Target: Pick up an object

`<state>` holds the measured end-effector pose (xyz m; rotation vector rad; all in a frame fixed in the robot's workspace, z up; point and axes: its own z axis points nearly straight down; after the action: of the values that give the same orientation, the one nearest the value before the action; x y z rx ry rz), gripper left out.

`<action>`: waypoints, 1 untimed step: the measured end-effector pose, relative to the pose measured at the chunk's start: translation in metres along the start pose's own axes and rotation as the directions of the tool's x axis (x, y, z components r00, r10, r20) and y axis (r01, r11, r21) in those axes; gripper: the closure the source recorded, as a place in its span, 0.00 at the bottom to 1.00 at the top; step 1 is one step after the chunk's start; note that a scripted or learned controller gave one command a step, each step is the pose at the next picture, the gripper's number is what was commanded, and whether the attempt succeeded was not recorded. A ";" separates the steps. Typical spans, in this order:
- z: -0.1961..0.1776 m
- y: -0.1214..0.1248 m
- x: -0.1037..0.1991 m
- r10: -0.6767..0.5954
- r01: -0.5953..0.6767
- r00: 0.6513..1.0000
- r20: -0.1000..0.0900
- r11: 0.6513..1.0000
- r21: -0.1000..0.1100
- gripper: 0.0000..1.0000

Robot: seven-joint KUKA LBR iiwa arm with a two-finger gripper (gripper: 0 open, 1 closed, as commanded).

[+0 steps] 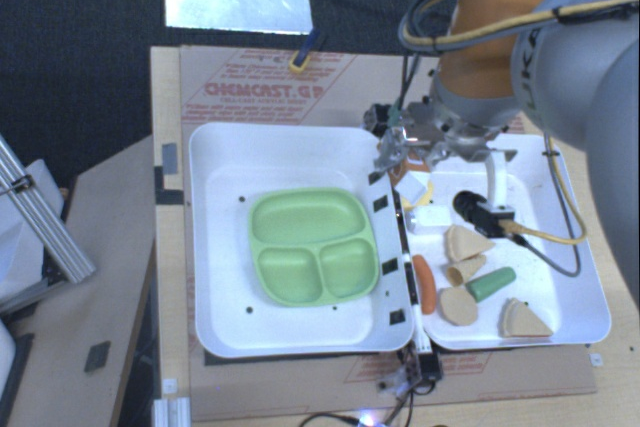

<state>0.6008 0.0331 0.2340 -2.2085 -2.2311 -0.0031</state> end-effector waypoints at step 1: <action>0.017 -0.026 0.050 0.001 -0.001 1.000 0.001 1.000 0.003 1.00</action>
<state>0.5744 0.0824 0.2174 -2.2080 -2.2292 0.0012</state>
